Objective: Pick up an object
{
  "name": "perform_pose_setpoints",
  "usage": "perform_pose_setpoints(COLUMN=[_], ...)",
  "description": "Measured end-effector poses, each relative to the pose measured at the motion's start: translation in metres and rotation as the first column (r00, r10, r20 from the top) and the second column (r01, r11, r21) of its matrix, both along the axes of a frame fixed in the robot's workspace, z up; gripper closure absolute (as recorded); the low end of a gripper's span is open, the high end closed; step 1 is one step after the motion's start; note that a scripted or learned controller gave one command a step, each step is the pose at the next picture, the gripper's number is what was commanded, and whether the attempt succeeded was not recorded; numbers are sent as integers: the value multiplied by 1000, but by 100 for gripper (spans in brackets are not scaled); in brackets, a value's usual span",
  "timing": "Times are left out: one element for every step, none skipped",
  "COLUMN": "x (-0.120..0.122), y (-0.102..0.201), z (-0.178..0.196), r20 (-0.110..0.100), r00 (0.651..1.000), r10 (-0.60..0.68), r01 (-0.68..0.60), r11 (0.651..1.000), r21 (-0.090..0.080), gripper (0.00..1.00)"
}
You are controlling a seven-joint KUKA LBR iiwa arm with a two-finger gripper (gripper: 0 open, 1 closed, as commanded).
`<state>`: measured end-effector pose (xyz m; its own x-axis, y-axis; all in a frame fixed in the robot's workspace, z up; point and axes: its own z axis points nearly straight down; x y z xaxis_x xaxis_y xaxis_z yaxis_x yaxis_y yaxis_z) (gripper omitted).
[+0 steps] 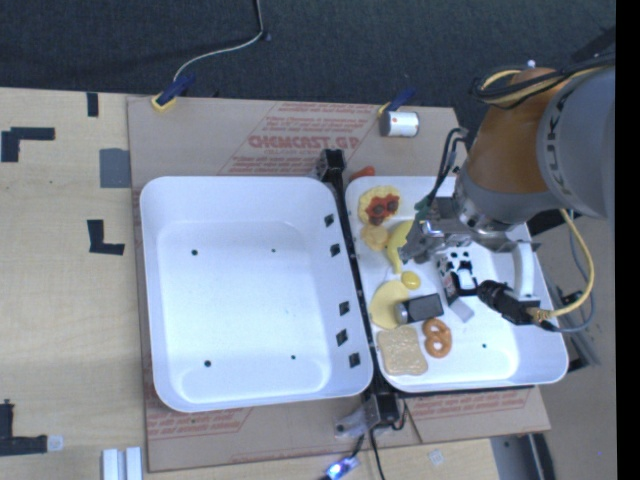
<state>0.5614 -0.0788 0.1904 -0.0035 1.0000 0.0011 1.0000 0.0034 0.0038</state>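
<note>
Yellow banana (392, 240) lies in the right bin (500, 368), just left of the hand (432, 240), its long axis slanting toward the bin's near edge. Whether the hand is spread or pressed together I cannot tell. A pretzel (437, 338) and toast (402, 351) lie nearer the front.

hand (432, 240) fingers lost in clutter above the banana (392, 245), arm (540, 148) cropped at right edge

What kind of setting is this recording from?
Probably a robotics lab bench for grasping trials: two white bins on a cardboard sheet, small toy food items in the right bin, and loose cables behind.
</note>
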Motion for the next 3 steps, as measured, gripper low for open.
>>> perform_pose_setpoints(x=[-14, -64, -79], y=[22, 22, 30], z=[-7, -7, -7], r20=[-8, -11, -9], r00=[1000, 1000, 1000], r10=[-1, -4, -3], r01=[1, 4, 3], r11=[1000, 1000, 1000], r21=[0, -1, -1], gripper=[100, 100, 100])
